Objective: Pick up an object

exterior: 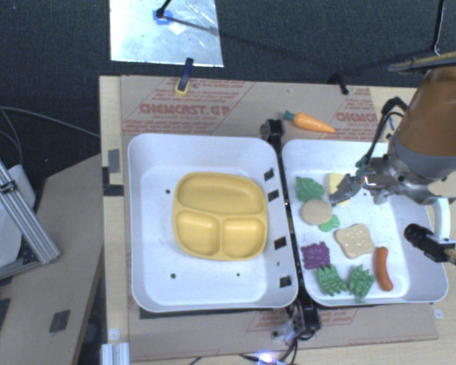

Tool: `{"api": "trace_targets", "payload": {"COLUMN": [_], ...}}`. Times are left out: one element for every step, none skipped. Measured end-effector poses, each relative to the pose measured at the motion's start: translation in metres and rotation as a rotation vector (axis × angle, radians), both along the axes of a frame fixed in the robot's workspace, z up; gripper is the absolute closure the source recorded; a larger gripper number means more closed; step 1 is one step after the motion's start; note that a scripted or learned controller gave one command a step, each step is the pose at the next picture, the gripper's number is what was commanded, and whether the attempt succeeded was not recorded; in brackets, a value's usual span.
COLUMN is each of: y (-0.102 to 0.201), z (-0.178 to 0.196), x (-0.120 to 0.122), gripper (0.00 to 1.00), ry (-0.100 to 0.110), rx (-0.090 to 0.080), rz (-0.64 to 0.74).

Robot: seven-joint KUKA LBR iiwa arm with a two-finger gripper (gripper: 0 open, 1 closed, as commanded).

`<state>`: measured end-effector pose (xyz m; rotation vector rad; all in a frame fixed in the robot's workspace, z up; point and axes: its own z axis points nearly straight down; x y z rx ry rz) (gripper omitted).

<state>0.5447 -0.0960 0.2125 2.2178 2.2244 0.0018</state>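
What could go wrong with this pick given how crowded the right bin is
The gripper hangs over tightly packed toy food: the round beige piece touches the green leafy piece and a yellow piece lies close by, so closing may catch two things or shove one aside. The carrot lies outside the bins on the cardboard, probably awkward to reach.

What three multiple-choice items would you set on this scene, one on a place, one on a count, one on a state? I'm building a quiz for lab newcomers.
1. Where does the carrot lie?
A. in the left bin
B. on the bench behind the right bin
C. on the yellow tray

2. How many compartments has the yellow tray?
A. three
B. two
C. five

3. How does the red sausage lie?
A. between the jaws
B. on the yellow tray
C. loose on the right bin's floor

Answers: 1 B, it lies outside the rim; 2 A, one long, two small; 3 C, nothing touches it.
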Motion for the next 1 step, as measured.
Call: {"api": "trace_targets", "payload": {"y": [-0.0919], "z": [-0.0736], "x": [-0.0630], "gripper": [0.00], "ry": [0.009], "rx": [-0.003], "rz": [-0.013]}}
